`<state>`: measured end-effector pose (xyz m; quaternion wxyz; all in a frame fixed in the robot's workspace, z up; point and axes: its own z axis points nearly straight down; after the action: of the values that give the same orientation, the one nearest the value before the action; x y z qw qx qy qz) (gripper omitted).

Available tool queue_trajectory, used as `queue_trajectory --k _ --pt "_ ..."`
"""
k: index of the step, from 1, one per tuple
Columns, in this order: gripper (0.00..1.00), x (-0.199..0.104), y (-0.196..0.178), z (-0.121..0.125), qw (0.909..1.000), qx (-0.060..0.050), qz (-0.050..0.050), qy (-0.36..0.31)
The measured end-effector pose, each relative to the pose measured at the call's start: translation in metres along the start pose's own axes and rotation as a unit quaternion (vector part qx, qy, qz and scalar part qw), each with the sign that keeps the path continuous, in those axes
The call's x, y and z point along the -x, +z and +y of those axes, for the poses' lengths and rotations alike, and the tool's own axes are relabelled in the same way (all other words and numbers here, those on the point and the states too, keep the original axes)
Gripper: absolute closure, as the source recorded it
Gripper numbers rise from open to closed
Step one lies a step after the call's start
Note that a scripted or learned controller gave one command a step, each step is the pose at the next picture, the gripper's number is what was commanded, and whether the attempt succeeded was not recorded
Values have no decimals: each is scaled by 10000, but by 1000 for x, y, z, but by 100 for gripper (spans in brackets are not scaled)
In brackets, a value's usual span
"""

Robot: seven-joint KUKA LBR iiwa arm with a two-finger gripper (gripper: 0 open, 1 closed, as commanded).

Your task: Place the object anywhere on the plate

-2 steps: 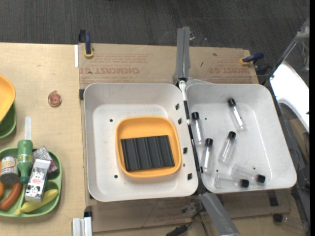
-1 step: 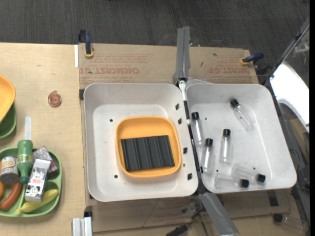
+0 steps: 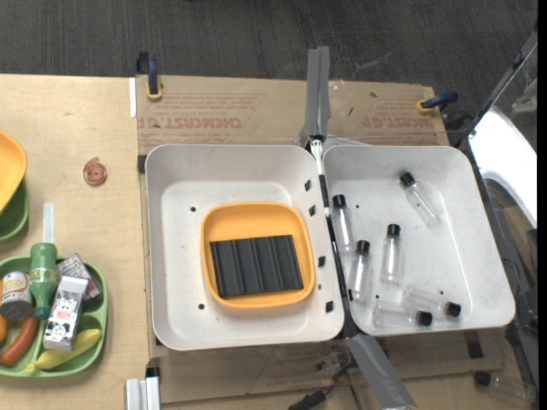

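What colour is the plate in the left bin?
Orange-yellow plate, with a dark grey ribbed slab on it; camera view.

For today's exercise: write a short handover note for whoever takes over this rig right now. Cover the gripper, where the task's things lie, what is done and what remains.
Gripper: nothing to report on it from the camera view.
Plate: the orange plate sits in the left bin with a dark ribbed block lying on it.
Objects: six clear vials with black caps lie loose in the right bin, for example one near the top, one against the left wall and two at the bottom edge.
Done: no vial is on the plate.
Left: pick one vial from the right bin and set it anywhere on the plate.
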<state>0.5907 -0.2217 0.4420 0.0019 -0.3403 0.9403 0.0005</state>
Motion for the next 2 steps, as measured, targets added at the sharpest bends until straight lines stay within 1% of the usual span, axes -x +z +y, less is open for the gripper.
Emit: queue_trajectory --k 1,2 --pt "0 -19 0 16 9817 7 -1 -1904" --pt "0 -68 0 57 9374 13 -1 -3484"
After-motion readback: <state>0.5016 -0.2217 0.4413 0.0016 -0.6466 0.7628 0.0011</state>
